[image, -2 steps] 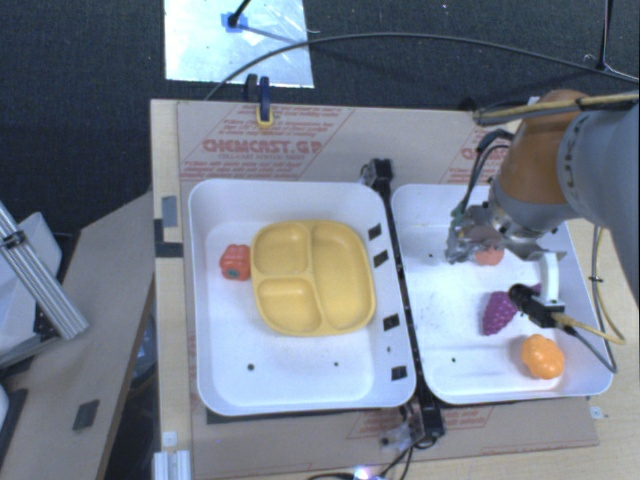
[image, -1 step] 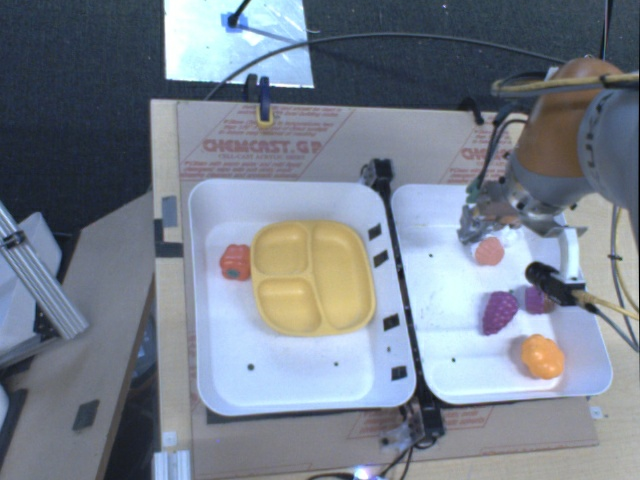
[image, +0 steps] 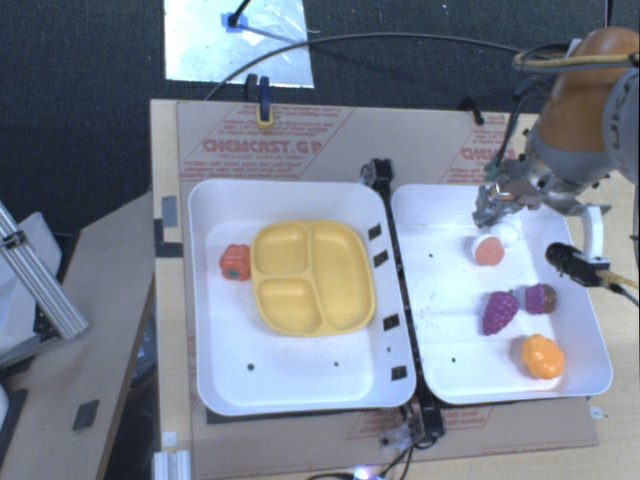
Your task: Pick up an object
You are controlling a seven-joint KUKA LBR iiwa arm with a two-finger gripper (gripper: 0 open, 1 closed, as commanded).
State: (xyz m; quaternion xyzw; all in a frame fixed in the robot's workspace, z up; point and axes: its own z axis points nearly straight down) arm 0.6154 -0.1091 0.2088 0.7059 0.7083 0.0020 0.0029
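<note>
My gripper (image: 492, 211) hangs over the back of the right bin (image: 440, 368), just above and beside a small pink-and-white round thing (image: 489, 250). Nothing shows between its fingers. Further forward in the same bin lie a purple grape bunch (image: 500, 311), a small dark purple fruit (image: 540, 297) and an orange fruit (image: 542, 357). The left bin (image: 230, 368) holds a yellow divided plate (image: 312, 276) and a small red-orange pepper (image: 235, 262) to the plate's left.
A raised black-clipped divider (image: 392, 268) runs between the two bins. The bins sit on a cardboard sheet (image: 300, 143) on the bench. A metal frame (image: 40, 278) stands off to the left.
</note>
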